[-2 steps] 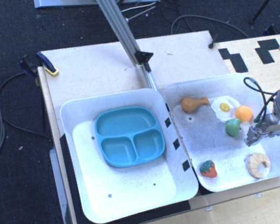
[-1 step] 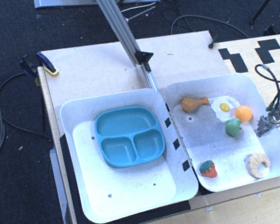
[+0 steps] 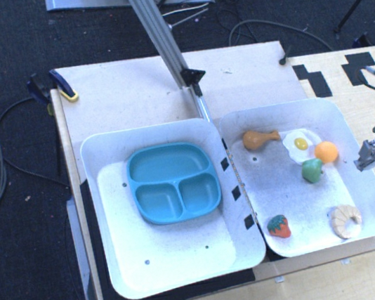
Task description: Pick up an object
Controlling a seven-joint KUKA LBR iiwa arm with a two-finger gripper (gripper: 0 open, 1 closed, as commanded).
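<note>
The grey two-finger gripper (image 3: 366,160) is hanging at the right edge of the right shallow white bin (image 3: 364,184), clear of everything in it; whether it is spread or closed I cannot tell. Lying in that bin are a brown toy drumstick (image 3: 259,139), a white fried egg with yellow yolk (image 3: 300,145), an orange ball (image 3: 327,151), a green toy vegetable (image 3: 312,171), a red strawberry (image 3: 278,226) and a beige croissant (image 3: 345,220). A blue plastic divided tray (image 3: 174,182) is sitting in the left white bin (image 3: 119,250)
</note>
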